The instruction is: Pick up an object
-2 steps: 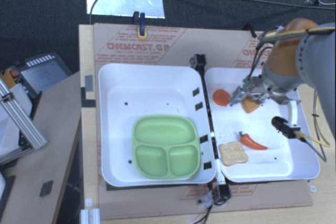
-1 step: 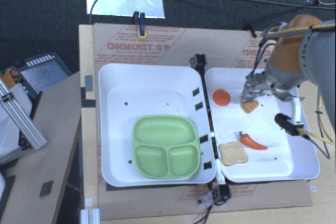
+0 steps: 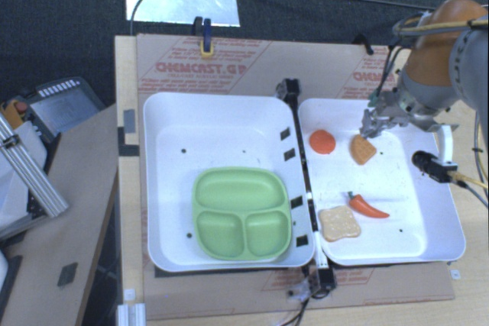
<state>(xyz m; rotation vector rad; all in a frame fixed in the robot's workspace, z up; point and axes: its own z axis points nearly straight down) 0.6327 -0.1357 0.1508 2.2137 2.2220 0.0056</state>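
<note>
The tool [image 3: 370, 126] hangs over the far part of the right white bin [image 3: 439, 240], directly above a tan, nugget-shaped piece of toy food [image 3: 363, 150]; whether it is wide or narrow cannot be told. An orange round item [image 3: 322, 142] lies just left of the nugget. A red-orange toy pepper [image 3: 368, 206] and a beige toast slice [image 3: 339, 223] lie nearer. A green divided plastic plate [image 3: 241, 213] sits in the left white bin [image 3: 168, 126].

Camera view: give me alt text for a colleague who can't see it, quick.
A grey and orange robot arm reaches from the right, its gripper just above a tan food piece in the right bin, near an orange ball, a red pepper and a toast slice. The left bin holds a green divided plate.
</note>
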